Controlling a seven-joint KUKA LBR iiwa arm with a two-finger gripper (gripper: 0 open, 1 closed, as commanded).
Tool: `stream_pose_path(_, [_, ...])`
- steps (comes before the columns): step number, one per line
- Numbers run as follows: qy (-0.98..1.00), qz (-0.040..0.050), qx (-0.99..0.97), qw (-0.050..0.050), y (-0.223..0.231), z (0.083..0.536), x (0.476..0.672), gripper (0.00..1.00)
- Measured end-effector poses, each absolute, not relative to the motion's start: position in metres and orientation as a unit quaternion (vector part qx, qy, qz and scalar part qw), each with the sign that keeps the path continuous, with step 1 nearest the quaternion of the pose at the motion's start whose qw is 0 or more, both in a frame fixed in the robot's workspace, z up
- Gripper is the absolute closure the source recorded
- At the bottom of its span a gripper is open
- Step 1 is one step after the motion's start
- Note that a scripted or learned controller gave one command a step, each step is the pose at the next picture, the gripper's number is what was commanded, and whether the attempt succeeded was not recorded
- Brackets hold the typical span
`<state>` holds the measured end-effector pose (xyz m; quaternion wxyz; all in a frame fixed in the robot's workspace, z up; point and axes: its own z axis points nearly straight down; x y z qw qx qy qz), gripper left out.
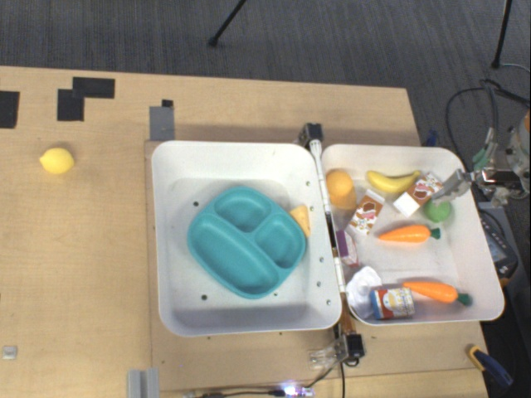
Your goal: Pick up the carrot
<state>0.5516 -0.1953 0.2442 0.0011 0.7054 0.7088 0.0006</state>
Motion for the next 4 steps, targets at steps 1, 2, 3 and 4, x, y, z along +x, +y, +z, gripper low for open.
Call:
stream_pose_path(1, [0.759, 0.0032, 0.651, -0.001, -0.201, 0.095, 0.524, 0.00])
stream_pose_path(2, [0.755, 0.0011, 0.655, 0.001, -0.138, 0.085, 0.574, 0.00])
stream_pose_path(3, [0.756, 0.0022, 0.655, 0.003, -0.138, 0.097, 0.576, 1.00])
stream_pose_path(4, [0.756, 0.0021, 0.655, 0.003, -0.138, 0.097, 0.576, 0.00])
